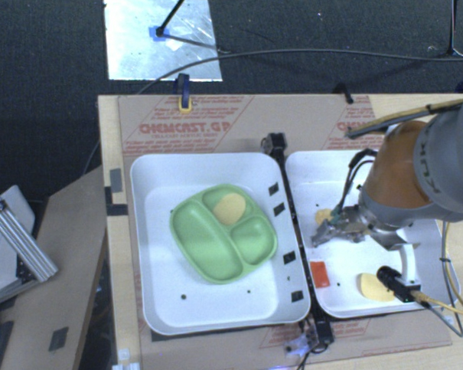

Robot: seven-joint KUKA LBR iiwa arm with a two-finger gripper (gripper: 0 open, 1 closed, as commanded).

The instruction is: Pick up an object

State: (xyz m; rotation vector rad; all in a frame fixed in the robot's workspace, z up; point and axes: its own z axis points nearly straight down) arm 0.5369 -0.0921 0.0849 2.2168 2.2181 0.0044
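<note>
- My claw (323, 234) hangs low in the right bin (334, 172), close to its left wall. From this slant I cannot tell whether it is wide or narrow, so I count nothing as held.
- The nearest thing to take is the small yellow piece (322, 215), just beside the claw on the far side. I judge that to be my target.
- An orange block (319, 274) lies on the near side, apart from the claw, and a pale yellow disc (370, 287) sits near the bin's front wall.
- To do this well, I should centre over the yellow piece, straddle it rather than nudge it, and close fully before lifting.
- The wall is close, so a slanted descent could scrape it or shove the piece against it.
- The green plate (211, 250) in the left bin (159, 191) is no concern.
</note>
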